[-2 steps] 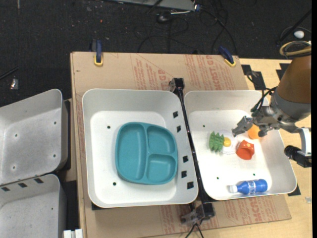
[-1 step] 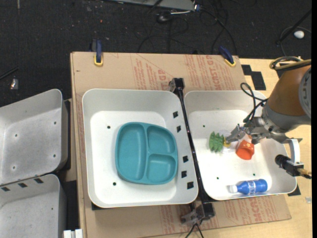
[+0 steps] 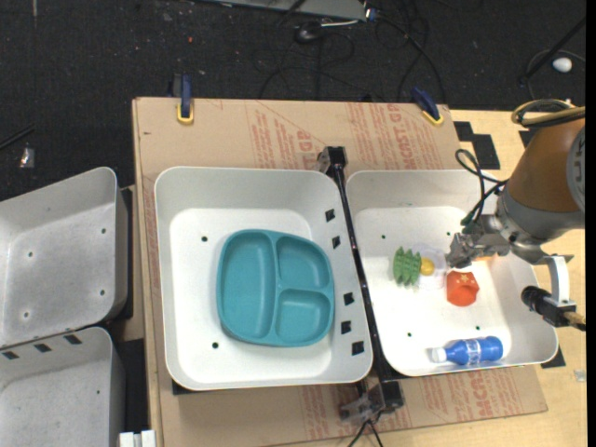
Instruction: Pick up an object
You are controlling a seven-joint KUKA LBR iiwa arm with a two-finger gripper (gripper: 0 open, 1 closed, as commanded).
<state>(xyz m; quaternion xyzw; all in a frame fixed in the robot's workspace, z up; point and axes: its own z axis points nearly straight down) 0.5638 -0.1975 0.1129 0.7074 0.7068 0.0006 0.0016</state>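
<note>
The desk [image 3: 242, 128] carried two shallow white bins side by side, which kept the loose things penned in and within the arm's reach. The left bin [image 3: 186, 203] held a teal divided plate [image 3: 276, 288] lying flat near its middle, well apart from everything else. The right bin [image 3: 391, 203] held the small graspable things: a green leafy toy [image 3: 406, 264] with a small yellow piece [image 3: 427, 267] touching its right side, a red object [image 3: 462, 288] just beside those, and a blue-and-white bottle [image 3: 468, 350] lying on its side near the front wall.

The arm [image 3: 549, 180] reached in from the right, and its end effector [image 3: 463, 252] sat low over the right bin, directly above the red object's upper edge. That placement suggested the red object was the chosen target, since it lay nearest the tool and had room around it for fingers to come down. Whether the end effector was open or closed could not be told; it was dark and small against the bin, and nothing was visibly gripped. The red object appeared to rest on the bin floor, so the pick-up looked not yet made. The yellow piece close by could be nudged on the way down.
</note>
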